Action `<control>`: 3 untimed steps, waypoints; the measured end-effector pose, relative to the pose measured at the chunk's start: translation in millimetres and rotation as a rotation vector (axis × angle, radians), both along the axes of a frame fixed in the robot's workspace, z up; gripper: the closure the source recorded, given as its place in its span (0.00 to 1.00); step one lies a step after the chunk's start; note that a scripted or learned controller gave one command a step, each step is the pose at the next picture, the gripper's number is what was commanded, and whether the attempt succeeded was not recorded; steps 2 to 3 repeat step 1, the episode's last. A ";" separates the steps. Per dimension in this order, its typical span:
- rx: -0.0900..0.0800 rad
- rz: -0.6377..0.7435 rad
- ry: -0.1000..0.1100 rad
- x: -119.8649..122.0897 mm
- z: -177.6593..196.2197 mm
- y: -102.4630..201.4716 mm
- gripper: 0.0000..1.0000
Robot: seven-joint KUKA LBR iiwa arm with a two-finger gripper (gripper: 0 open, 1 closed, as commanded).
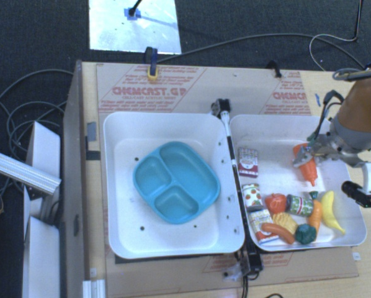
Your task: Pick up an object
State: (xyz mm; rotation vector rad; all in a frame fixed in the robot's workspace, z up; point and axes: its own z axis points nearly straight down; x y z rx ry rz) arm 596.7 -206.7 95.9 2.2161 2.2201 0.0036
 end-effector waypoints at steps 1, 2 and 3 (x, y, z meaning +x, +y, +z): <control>0.004 0.003 0.008 47.4 -2.1 83.4 1.00; 0.004 0.003 0.008 47.4 -2.1 83.4 1.00; 0.004 0.003 0.008 47.4 -2.1 83.4 1.00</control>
